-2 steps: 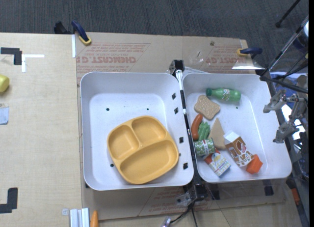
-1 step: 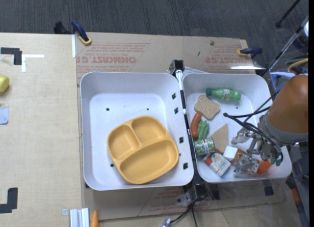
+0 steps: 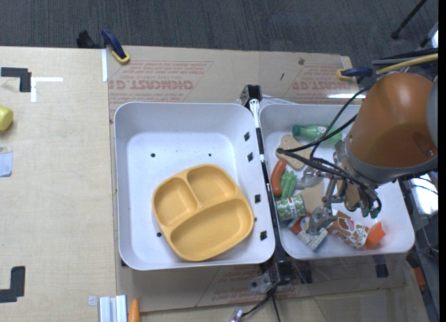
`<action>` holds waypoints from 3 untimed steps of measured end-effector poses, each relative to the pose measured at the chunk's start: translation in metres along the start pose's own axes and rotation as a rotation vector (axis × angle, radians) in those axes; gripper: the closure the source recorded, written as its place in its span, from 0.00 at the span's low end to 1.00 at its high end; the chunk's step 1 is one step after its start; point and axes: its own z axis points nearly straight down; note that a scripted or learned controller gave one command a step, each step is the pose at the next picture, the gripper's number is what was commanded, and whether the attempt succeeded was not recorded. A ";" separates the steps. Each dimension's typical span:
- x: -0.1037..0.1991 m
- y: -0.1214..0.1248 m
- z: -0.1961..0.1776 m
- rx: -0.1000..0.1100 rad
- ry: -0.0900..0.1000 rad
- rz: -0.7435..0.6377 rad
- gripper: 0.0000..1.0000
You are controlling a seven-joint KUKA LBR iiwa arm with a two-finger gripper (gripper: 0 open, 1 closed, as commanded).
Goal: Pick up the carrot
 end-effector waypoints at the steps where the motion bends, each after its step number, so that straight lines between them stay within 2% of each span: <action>1: 0.001 0.064 0.000 0.000 0.001 -0.021 0.00; 2: 0.001 0.097 0.001 0.000 0.003 -0.012 0.00; 3: -0.002 0.148 0.086 -0.001 0.005 -0.140 0.00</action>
